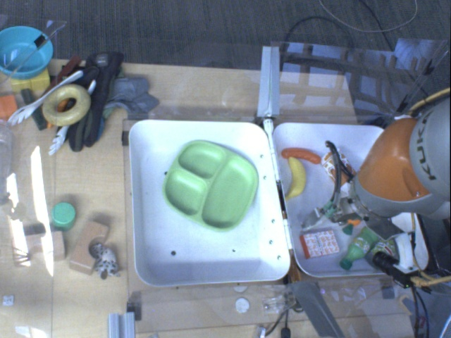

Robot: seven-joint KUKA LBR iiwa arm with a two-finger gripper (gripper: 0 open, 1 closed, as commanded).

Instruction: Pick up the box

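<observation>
Arm (402, 167) reaching in from the right over the right bin (310, 136), orange band facing the camera. Gripper (338, 206) low inside that bin among clutter; finger state cannot be determined. Box (319, 243), small and red-patterned, lying flat on the bin floor near the front edge, just below the gripper, not lifted. Green bottle (359, 248) just right of the box. Banana (297, 177) and orange sausage-shaped item (303, 153) toward the rear. Green divided plate (211, 184) centred in the left bin (144, 203).
</observation>
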